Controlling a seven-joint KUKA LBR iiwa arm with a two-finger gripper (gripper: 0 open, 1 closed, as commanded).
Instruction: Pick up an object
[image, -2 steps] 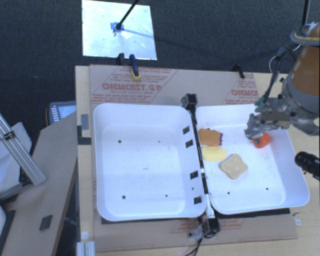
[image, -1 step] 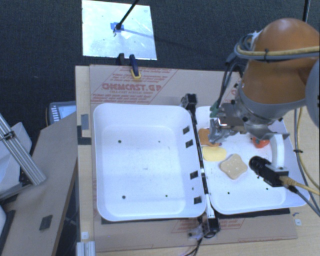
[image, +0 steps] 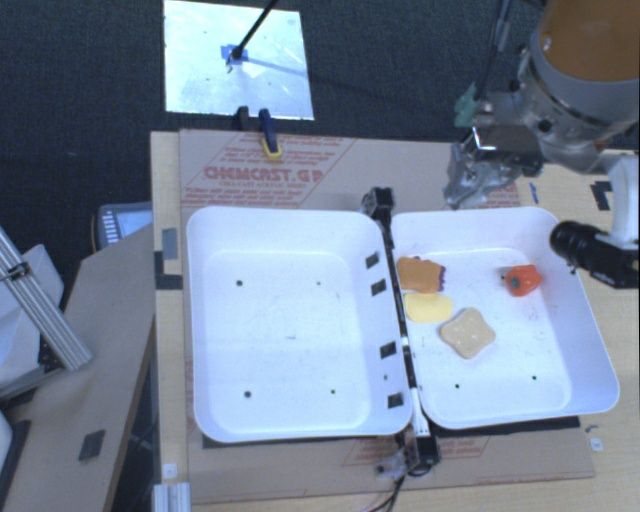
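Observation:
The right bin (image: 560, 385) holds several small items. An orange and purple piece (image: 421, 274) lies near its left wall, with a pale yellow disc (image: 428, 308) just below it. A beige toast-shaped piece (image: 467, 333) rests toward the middle. A red-orange piece with a green tip (image: 521, 280) sits at the right. My gripper (image: 472, 188) hangs above the bin's back rim, high over the bench and apart from every item. Nothing shows between its fingers.
The left bin (image: 200, 300) lies beside the right one, joined by a black clamp strip (image: 392, 310). A black cylindrical fixture (image: 590, 250) sticks in at the right bin's right rim. Cardboard (image: 270, 170) lies under both bins.

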